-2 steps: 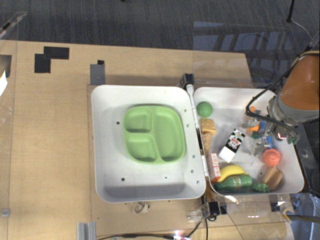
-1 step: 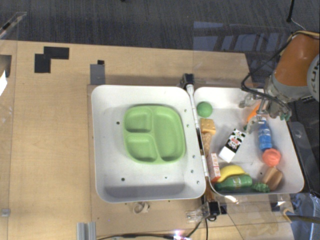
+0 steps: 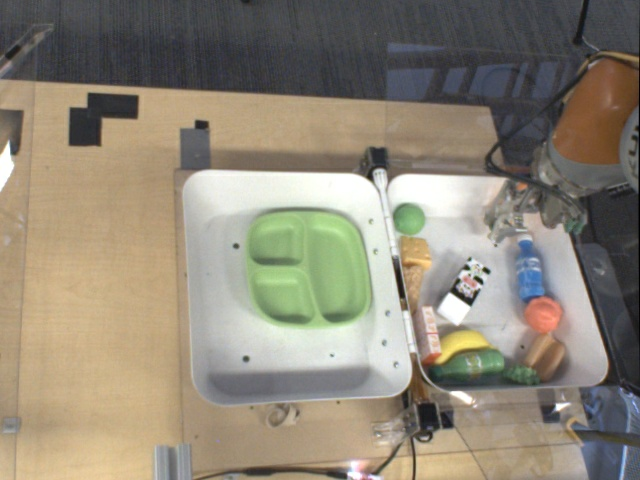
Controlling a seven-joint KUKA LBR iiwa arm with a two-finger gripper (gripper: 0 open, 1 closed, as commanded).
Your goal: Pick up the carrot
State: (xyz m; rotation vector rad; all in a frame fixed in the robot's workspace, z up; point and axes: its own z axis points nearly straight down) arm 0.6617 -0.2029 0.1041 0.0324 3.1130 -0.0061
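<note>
Bench bins (image 3: 200, 298) | carrot (image 3: 545, 315) in right bin | fingers (image 3: 503, 220) state unclear; labels unreadable

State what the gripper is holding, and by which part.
Nothing. The gripper hangs over the right bin, above the blue bottle, with nothing between its fingers.

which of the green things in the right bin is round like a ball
The green ball at the far left corner of the right bin. The other green item, at the near edge, is long and lies under a banana.
</note>
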